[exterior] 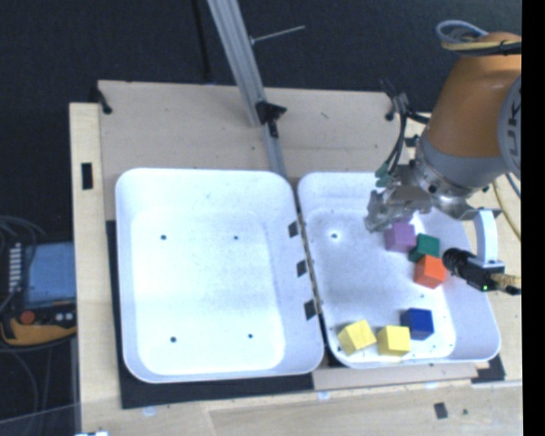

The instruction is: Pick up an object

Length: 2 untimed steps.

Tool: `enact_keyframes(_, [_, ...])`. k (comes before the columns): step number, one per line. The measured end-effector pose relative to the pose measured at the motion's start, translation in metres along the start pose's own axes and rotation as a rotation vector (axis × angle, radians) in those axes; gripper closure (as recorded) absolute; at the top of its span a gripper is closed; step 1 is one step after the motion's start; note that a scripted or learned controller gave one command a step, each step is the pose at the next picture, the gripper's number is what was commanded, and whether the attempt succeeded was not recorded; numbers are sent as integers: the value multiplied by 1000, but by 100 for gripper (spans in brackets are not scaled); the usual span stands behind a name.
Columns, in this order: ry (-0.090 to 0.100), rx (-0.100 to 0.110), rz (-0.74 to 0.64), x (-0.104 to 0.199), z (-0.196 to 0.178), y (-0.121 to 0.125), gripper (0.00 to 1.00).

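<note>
The pincer (388, 213) is down in the right bin (345, 271), right by the purple block (401, 236). Honestly can't tell if it's open or gripping anything, the view's too murky there.

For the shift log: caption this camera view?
Gripper above purple block in right bin, among five other blocks.

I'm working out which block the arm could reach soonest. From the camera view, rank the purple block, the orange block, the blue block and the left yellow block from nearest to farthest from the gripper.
From the gripper:
1. Purple block, just below it.
2. Orange block, lower right.
3. Blue block, toward the right bin's front.
4. Left yellow block, at the front edge.
</note>
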<state>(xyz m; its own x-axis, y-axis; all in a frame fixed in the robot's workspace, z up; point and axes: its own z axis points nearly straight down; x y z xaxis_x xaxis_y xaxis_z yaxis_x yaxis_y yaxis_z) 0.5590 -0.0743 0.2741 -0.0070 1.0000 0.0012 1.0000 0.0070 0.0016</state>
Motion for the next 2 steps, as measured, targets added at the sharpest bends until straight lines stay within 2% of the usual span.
enact_keyframes(1, [0, 2, -1, 54, -1, -2, 100])
enact_keyframes(2, [0, 3, 0, 102, 16, -18, 100])
